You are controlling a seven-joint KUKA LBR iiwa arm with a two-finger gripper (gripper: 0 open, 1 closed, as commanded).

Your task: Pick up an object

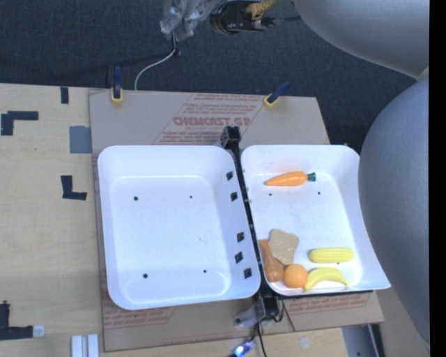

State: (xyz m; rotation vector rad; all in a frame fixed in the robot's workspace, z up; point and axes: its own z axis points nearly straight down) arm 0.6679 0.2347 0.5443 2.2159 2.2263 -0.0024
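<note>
Gripper (182,19) up at top edge, well clear of both bins, blurred; nothing seen in it; grip state: can't tell. Right bin (348,209): carrot (287,179) near far wall; bread (283,245), orange (295,276), corn (331,255), banana (326,279) bunched at near side.

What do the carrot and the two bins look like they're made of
The carrot looks like moulded plastic toy food: even orange colour, smooth surface, dark green stub at one end. The two bins look like thin formed white plastic: rounded corners, slightly glossy walls. The sheet under them looks like printed cardboard.
</note>
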